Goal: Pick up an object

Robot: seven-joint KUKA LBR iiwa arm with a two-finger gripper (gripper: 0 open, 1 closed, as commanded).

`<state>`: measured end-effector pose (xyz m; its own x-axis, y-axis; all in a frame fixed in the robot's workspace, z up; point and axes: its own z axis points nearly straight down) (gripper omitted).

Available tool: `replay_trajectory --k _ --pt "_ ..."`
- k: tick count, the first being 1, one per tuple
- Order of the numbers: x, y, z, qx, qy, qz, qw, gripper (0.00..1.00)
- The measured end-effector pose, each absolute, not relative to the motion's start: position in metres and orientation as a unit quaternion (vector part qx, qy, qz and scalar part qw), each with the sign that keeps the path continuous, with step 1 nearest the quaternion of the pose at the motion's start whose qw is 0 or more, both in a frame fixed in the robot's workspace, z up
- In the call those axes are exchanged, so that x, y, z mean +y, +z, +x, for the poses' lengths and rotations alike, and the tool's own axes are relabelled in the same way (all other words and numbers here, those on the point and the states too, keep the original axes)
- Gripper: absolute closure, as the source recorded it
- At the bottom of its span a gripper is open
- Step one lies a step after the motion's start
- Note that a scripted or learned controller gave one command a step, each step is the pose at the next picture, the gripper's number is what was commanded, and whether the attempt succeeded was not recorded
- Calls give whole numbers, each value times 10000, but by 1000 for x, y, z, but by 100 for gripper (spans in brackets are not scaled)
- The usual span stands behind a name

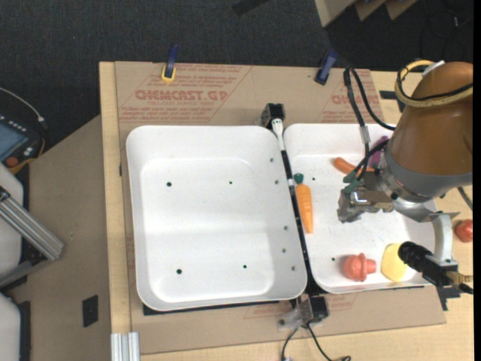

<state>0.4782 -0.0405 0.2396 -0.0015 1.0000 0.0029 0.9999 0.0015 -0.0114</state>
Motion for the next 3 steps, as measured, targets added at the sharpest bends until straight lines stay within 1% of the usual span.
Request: replay_trajectory --k 1,2,3 --pt "-43 256 480 -7064 -9 -7078 -10 100" --pt "-43 256 480 -7062 -9 -7080 -8 0" --pt "-92 185 556 -7065 -22 -7077 -37 0"
